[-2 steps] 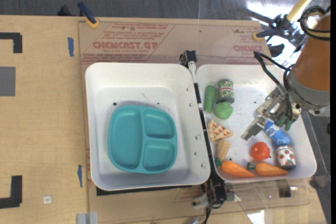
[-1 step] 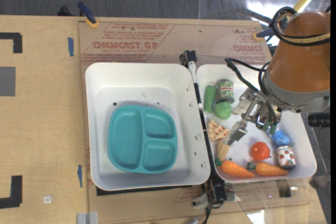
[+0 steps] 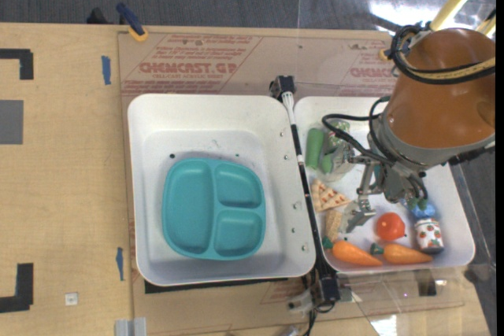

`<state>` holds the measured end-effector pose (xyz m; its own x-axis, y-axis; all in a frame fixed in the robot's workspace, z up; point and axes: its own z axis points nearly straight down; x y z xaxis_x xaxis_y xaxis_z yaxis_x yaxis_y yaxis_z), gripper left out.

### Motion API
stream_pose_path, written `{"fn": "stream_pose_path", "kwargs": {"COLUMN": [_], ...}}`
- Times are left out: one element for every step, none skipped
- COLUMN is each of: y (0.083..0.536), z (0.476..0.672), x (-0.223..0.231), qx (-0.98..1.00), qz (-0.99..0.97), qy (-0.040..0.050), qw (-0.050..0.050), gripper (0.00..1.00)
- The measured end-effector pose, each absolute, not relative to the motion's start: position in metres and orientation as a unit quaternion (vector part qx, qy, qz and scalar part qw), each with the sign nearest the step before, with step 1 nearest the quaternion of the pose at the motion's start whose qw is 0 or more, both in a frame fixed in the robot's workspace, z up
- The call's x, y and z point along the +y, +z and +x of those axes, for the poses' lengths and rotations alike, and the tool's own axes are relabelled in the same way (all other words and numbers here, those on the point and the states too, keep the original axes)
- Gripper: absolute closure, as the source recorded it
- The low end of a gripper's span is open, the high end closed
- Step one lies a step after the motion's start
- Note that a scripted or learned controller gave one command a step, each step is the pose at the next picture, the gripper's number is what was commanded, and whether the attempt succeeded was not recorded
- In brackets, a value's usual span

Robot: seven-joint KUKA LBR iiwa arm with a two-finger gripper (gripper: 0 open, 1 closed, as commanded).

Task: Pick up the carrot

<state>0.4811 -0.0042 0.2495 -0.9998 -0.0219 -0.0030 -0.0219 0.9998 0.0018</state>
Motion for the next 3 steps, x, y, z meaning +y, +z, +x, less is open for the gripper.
{"fn": "stream_pose_path", "kwargs": {"y": [0.231, 0.224, 0.208], "z": [0.488, 0.497, 0.494], "x": [-0.092, -0.014, -0.054], "qx": [0.995, 0.992, 0.904], "qz": [-0.098, -0.129, -0.428], "qy": [-0.0005, 0.0023, 0.0011], "qw": [0.002, 0.001, 0.001], "gripper": [0.0, 0.0, 0.0]}}
